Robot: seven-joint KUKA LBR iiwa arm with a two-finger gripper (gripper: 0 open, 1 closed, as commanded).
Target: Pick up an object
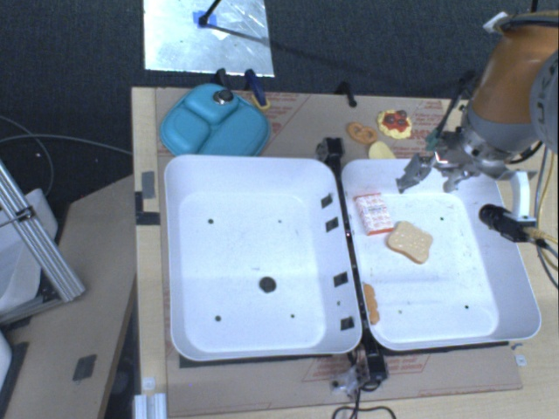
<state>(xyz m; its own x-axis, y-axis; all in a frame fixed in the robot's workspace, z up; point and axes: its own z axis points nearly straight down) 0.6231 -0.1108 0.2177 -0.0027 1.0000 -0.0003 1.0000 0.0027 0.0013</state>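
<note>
In the right bin [507,317] a small red and white box [373,213] lies near the back left, and a slice of toy toast [410,241] lies just in front of it. A brown biscuit [370,304] rests against that bin's left wall. A small dark disc [267,284] lies in the left bin [201,321]. My gripper [432,180] hangs over the right bin's back edge, up and to the right of the box. Its fingers are open, with nothing between them.
Behind the bins on the bench lie a blue divided plate [215,122], a toy pizza piece [395,123], a brown biscuit [361,132] and a pale yellow piece [381,151]. A shiny metal sheet [208,23] lies further back.
</note>
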